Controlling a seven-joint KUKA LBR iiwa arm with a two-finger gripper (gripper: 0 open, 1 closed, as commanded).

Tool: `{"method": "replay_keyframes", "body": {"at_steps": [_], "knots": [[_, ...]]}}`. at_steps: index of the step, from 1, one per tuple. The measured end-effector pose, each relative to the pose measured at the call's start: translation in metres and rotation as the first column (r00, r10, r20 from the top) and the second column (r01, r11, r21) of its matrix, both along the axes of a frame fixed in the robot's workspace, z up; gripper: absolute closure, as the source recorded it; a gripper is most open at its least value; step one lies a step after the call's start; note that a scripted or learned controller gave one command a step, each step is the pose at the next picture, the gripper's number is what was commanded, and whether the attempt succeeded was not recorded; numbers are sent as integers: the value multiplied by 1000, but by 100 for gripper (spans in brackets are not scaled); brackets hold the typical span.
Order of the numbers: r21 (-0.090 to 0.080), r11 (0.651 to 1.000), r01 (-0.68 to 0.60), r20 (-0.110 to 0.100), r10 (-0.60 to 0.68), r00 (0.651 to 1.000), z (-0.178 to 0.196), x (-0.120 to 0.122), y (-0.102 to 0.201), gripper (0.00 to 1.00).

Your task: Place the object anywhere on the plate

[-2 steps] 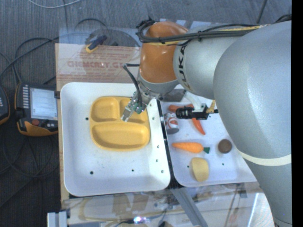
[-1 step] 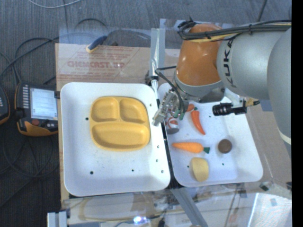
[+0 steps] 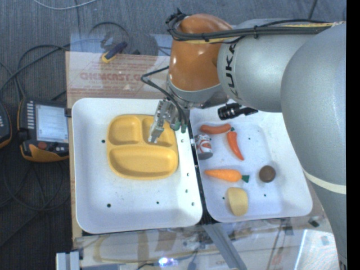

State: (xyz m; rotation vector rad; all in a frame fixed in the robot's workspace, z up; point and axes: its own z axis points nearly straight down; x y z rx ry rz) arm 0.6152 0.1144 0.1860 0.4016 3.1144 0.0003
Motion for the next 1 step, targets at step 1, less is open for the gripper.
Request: {"method": "replay_keyframes", "body": {"at_steps": [1], "knots": [[0, 999, -44, -2, 44, 999, -17, -49, 40, 100]]}}
